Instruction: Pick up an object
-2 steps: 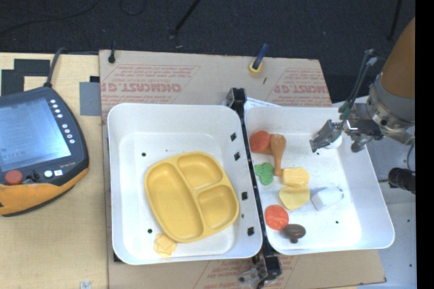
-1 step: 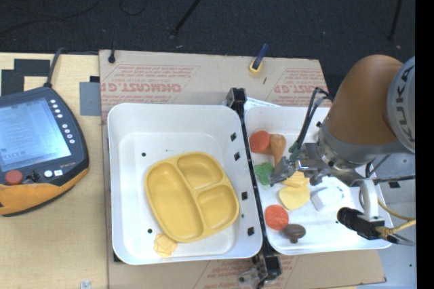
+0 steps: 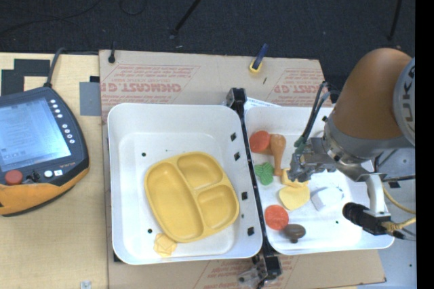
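Note:
My gripper (image 3: 296, 174) hangs low in the right bin (image 3: 325, 119), just above a pale yellow heart-shaped piece (image 3: 294, 197). Around it lie a red-orange round toy (image 3: 260, 141), a tan drumstick-like piece (image 3: 278, 149), a green leafy piece (image 3: 264, 173), a red disc (image 3: 276, 216), a brown mushroom-like piece (image 3: 293, 233) and a white chunk (image 3: 325, 196). The wrist hides the space between the fingertips. Nothing shows held.
The left bin (image 3: 135, 125) holds a yellow three-part plate (image 3: 192, 195) and a small yellow piece (image 3: 164, 245) near its front edge. A teach pendant (image 3: 37, 142) lies at the far left. A black divider clamp (image 3: 245, 165) runs between the bins.

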You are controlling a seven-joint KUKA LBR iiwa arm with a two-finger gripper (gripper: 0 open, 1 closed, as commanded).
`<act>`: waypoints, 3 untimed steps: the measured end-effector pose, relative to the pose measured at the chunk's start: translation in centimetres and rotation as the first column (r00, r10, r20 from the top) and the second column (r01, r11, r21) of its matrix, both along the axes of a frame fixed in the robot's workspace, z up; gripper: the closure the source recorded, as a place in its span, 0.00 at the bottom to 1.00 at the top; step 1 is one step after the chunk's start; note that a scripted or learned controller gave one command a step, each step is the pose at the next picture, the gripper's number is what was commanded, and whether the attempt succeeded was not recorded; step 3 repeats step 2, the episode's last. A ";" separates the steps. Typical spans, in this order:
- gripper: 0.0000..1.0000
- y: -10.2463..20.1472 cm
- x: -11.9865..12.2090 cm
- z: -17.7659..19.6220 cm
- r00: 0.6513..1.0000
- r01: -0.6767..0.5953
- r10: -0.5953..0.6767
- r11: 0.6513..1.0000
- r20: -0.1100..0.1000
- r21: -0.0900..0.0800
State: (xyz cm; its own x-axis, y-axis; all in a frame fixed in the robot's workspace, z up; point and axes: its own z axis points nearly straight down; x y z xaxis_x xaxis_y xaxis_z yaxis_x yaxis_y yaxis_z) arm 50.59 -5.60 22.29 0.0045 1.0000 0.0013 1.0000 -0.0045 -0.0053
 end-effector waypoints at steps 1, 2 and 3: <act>1.00 4.3 1.2 2.5 1.000 -0.009 0.009 1.000 0.005 0.000; 1.00 5.8 -3.1 9.8 1.000 -0.006 0.006 1.000 0.008 0.000; 1.00 5.8 -3.1 9.8 1.000 -0.006 0.006 1.000 0.008 0.000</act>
